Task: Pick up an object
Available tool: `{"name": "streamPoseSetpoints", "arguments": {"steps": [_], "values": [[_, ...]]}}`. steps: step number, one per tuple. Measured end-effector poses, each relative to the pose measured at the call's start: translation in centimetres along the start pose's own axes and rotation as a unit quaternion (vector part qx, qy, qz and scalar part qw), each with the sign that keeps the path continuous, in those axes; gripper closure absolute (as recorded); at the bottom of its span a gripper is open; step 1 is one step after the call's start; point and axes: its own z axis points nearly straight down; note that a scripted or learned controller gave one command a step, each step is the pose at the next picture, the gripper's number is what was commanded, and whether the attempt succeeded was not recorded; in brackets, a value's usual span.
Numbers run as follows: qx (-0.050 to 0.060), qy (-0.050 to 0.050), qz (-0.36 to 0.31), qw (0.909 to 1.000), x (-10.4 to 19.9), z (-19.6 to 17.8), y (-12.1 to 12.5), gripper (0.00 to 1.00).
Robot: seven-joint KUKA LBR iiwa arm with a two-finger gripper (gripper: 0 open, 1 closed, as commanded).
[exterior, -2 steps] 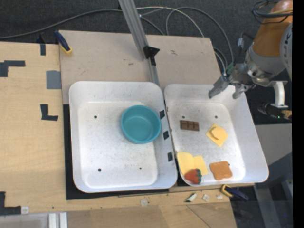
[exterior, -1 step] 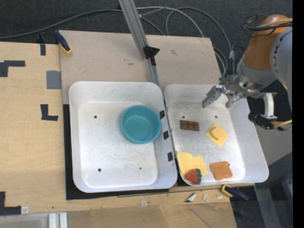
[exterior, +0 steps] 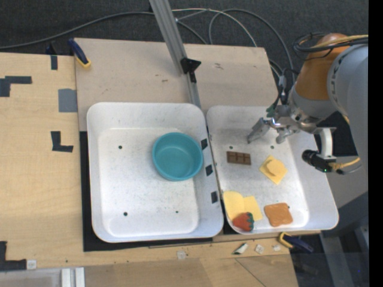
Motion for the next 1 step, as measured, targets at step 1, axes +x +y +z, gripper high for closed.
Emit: {"name": "streamPoseSetpoints", "arguments": {"steps": [1], "values": [[-0.002, 0.000, -0.001, 1.0000, 0.05, -1.30, 0.12, 1.00]]}}
